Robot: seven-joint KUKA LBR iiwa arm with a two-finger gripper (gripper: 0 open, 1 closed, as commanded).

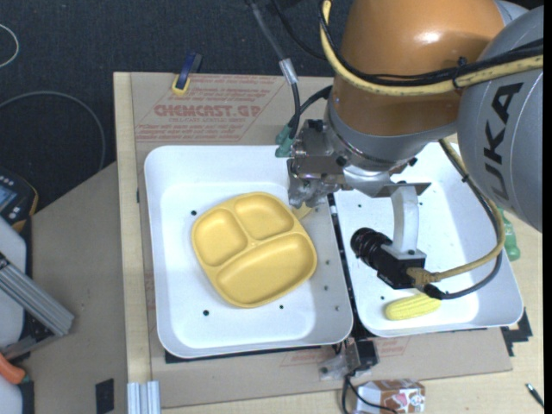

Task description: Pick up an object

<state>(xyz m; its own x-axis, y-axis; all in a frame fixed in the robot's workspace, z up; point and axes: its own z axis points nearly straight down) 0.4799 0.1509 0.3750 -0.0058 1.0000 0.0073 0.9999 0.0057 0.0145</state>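
the grey arm with its broad orange band (414,33) fills the upper right, reaching in over the two bins, with yellow and black cables looped around it. under it the table (224,110) is a tan board printed with red lettering, and it carries two shallow white bins side by side.

the left white bin (172,317) holds a yellow plastic divided plate with three compartments (253,248), lying flat near the bin's middle, its upper right corner close to the wall shared by the bins. a few small dark specks dot the bin floor around it.

the right white bin (483,309) is partly covered by the arm. near its front edge lies a small yellow toy corn cob (413,306), on its side, apart from the plate and in the other bin. just above the cob a black cylindrical fitting on a yellow cable (384,260) hangs from the arm.

the hand (304,188) sits low over the wall between the bins, just beside the plate's upper right corner; its metal parts are bunched together and whether it is open or closed cannot be told. nothing is visibly between its tips.

on the table's far edge lies a small blue and yellow clip (185,73).
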